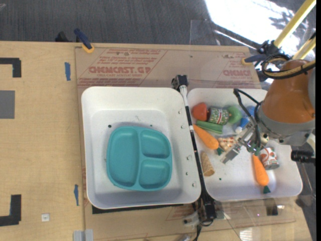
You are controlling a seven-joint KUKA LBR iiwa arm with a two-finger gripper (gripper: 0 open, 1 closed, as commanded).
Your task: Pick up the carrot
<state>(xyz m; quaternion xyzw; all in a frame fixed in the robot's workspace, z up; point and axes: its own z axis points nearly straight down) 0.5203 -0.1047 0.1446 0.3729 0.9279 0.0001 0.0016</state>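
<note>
Jaws (pixel 235 151) positioned between two carrots, in the right bin (pixel 296 190). Jaw state indeterminate. Carrot (pixel 260 170) lying just right; second carrot (pixel 206 137) left.

Dark carpet floor (pixel 125 9) beyond bench, sunlight patch (pixel 241 4) (top right).

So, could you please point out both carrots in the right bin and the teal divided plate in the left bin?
Carrot near the divider (pixel 206 136): camera view, middle of its orange body.
Carrot near the right wall (pixel 260 170): camera view, middle of its orange body.
Teal divided plate (pixel 119 154): camera view, floor of its large left compartment.
</note>
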